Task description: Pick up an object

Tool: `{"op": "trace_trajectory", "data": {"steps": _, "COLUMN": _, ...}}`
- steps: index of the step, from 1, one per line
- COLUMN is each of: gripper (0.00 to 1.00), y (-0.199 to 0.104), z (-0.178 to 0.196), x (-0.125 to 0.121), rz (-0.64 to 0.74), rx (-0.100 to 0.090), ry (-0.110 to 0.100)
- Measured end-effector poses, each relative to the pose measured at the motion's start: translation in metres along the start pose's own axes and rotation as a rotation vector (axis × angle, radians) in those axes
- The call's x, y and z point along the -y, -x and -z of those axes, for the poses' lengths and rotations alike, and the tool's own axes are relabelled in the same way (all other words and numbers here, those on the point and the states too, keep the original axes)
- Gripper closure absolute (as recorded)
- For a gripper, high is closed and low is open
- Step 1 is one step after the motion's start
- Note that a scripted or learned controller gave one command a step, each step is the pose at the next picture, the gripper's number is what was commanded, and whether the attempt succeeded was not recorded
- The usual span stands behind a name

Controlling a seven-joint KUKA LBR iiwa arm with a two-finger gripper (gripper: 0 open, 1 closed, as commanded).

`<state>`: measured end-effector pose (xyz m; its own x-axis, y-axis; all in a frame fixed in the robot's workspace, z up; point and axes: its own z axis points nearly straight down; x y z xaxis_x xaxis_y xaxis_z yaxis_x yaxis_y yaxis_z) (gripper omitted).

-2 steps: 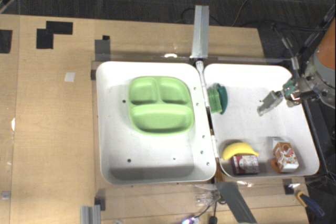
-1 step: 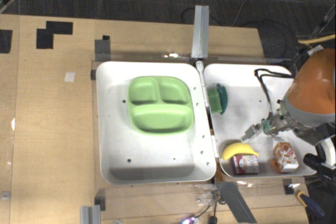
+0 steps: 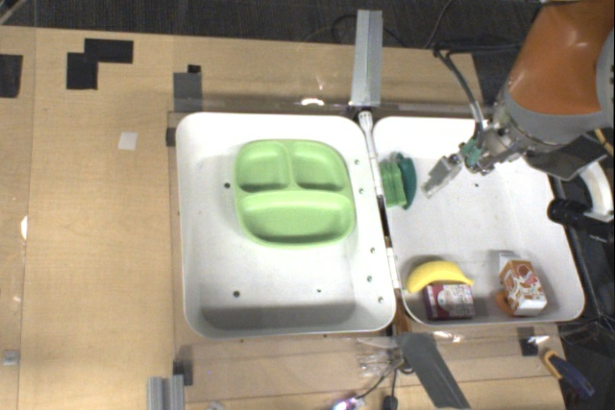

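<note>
The right bin [image 3: 500, 226] holds a green sponge-like object [image 3: 397, 180] lying against its left wall. At its front are a yellow banana [image 3: 437, 275], a small maroon box [image 3: 449, 301] just below the banana, and an orange and white carton [image 3: 522, 288]. My gripper [image 3: 440, 178] hangs over the upper middle of this bin, slanting down to the left, a short way right of the green object. Nothing shows in it.
A light green divided plate [image 3: 293, 190] lies in the left bin [image 3: 207, 245]. A metal post [image 3: 367, 62] stands at the back between the bins. The arm's orange band [image 3: 562, 53] fills the upper right.
</note>
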<state>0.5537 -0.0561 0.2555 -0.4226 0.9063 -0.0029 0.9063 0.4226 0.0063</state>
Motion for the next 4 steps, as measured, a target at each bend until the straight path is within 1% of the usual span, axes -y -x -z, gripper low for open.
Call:
{"op": "trace_trajectory", "data": {"steps": 1, "gripper": 0.00, "y": 0.031, "z": -0.071, "x": -0.039, "rz": 0.063, "rx": -0.001, "ry": -0.002}}
{"op": "trace_trajectory", "data": {"steps": 2, "gripper": 0.00, "y": 0.090, "z": -0.101, "x": -0.047, "rz": -0.034, "rx": 0.001, "ry": 0.000}}
{"op": "trace_trajectory", "data": {"steps": 3, "gripper": 0.00, "y": 0.124, "z": -0.091, "x": -0.049, "rz": 0.010, "rx": 0.003, "ry": 0.002}}
{"op": "trace_trajectory", "data": {"steps": 4, "gripper": 0.00, "y": 0.095, "z": -0.141, "x": -0.083, "rz": 0.037, "rx": 0.011, "ry": 0.012}}
